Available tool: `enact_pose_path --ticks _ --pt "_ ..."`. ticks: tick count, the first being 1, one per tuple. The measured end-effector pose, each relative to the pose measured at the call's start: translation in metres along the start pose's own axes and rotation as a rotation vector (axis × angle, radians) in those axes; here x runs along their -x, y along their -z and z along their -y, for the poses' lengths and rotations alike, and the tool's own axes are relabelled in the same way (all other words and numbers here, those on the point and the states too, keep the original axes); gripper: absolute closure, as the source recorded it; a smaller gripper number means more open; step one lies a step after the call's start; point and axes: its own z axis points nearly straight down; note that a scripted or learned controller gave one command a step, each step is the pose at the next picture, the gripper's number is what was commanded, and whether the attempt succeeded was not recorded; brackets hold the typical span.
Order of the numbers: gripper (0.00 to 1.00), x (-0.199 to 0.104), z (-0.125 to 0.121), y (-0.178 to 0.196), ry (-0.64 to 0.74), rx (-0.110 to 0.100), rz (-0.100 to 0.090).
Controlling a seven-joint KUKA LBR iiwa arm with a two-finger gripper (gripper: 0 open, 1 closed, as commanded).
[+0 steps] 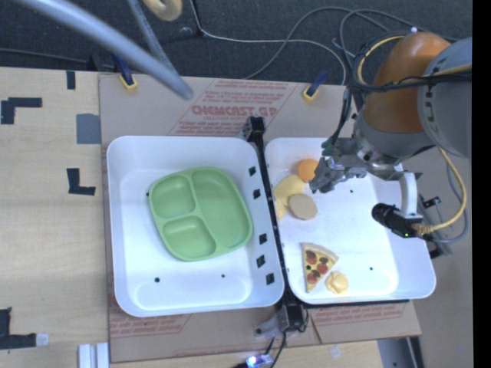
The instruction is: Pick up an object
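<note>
Several toy food pieces lie in the right bin [406,271]. An orange ball [307,169] sits near its upper left, with a pale yellow piece [287,188] and a tan round piece [303,207] just below. A pizza slice [314,264] and a small yellow piece [337,283] rest near the front. My gripper [325,177] hangs over the bin's upper part, right beside the orange ball, its dark fingers pointing down-left. Nothing shows between them.
The left bin [126,205] holds a green divided plate [201,212]. A black divider with clips [264,205] runs between the bins. Cables loop behind the right bin. A grey bar [100,37] slants across the upper left.
</note>
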Motion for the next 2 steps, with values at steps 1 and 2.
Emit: enact_pose_path --ticks 1,2 --pt "1.00 -0.056 -0.007 -0.003 -0.002 -0.001 0.001" --pt "1.00 -0.113 -0.018 -0.006 -0.002 -0.001 0.001"
